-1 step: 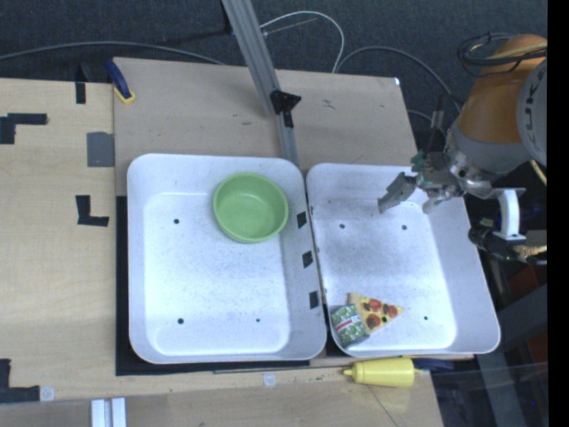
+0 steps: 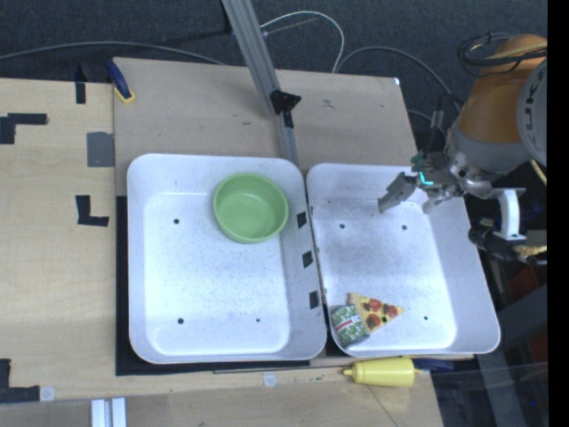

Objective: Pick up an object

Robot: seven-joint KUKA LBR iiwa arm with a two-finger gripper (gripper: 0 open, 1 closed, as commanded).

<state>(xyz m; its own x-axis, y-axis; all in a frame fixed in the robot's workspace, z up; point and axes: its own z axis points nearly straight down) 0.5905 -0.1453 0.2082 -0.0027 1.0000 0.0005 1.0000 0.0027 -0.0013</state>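
Observation:
A green bowl [image 2: 251, 207] sits in the left bin [image 2: 160, 265], near its back right corner. A toy pizza slice [image 2: 377, 310] lies in the right bin [image 2: 444, 265] near the front edge, with a small green printed packet [image 2: 349, 325] touching it at the front left corner. My gripper [image 2: 414, 196] hangs over the back of the right bin, well behind the pizza slice. Its two fingers are spread, one pointing left and one right, and nothing is between them.
A yellow bottle [image 2: 384, 373] lies on the bench just outside the right bin's front edge. A grey pole [image 2: 258, 52] slants down to the bins' back edge. Cables [image 2: 311, 25] trail behind the bench.

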